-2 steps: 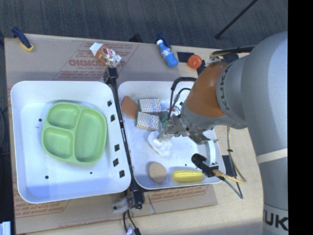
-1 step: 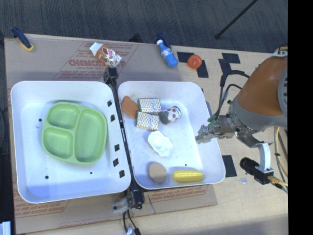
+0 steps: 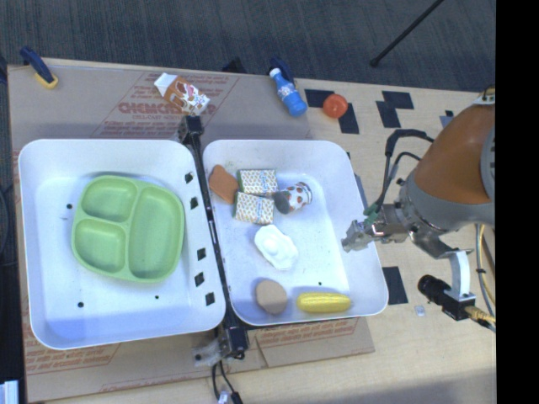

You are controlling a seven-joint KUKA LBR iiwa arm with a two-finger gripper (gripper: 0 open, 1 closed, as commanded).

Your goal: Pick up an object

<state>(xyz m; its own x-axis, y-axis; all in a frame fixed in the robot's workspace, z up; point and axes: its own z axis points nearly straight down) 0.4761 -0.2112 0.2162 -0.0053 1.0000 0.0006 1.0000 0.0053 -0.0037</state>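
Note:
The right white bin [image 3: 337,167] holds several items. An orange-brown wedge [image 3: 222,183] lies at its upper left, beside two patterned packets [image 3: 258,180] [image 3: 253,209] and a round brown-and-white toy [image 3: 295,197]. A white lumpy object [image 3: 275,247] sits mid-bin. Along the front wall lie a tan round piece [image 3: 270,295] and a yellow oblong piece [image 3: 323,302]. My gripper [image 3: 358,236] hangs over the bin's right rim, apart from all of these, with the white object nearest on its left. Nothing shows in its grasp.
The left bin [image 3: 42,310] carries a green divided plate [image 3: 129,225]. On the cardboard behind the bins lie a blue bottle [image 3: 289,93], an orange ball [image 3: 336,105], a snack packet [image 3: 182,93] and a blue clamp [image 3: 38,66]. Cables and a black fitting [image 3: 440,293] sit right of the bin.

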